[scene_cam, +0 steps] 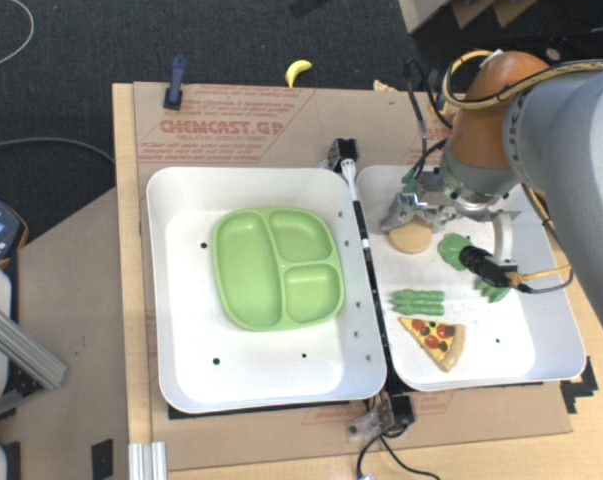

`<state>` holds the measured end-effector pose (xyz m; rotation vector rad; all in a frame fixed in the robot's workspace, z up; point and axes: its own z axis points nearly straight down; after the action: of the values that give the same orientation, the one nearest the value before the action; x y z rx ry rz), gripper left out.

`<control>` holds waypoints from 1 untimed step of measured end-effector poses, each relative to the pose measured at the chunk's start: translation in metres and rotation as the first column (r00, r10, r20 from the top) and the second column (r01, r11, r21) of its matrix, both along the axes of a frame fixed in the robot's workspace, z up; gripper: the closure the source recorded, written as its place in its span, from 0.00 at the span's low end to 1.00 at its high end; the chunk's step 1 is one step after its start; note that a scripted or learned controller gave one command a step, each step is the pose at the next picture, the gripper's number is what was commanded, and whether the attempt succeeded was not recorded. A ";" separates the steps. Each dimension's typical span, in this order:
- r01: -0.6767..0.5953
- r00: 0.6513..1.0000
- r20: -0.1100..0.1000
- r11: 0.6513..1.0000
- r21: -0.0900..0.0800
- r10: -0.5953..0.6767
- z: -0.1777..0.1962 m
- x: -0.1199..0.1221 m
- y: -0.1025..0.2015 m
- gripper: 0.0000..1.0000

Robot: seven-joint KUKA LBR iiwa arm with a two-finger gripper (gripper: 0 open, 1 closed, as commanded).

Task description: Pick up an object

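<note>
Both white bins (171, 268) look like smooth, slightly glossy plastic. The green divided plate (278, 266) is matt plastic with a soft sheen. The tabletop (221, 123) is covered in rough brown cardboard with red print. The pizza slice (434, 339) and green beans (418, 301) look like smooth toy plastic. The arm's (571, 148) shell is matt grey, its band (496, 108) glossy orange.

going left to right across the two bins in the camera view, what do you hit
green divided plate in the left bin → black divider strip → in the right bin, green beans and pizza slice → arm
</note>
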<state>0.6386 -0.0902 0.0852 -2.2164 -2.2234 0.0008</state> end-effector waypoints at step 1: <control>-0.001 1.000 0.012 1.000 -0.001 0.001 0.106 -0.003 0.030 1.00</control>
<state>0.6355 -0.0601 0.1917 -2.2223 -2.2306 -0.0106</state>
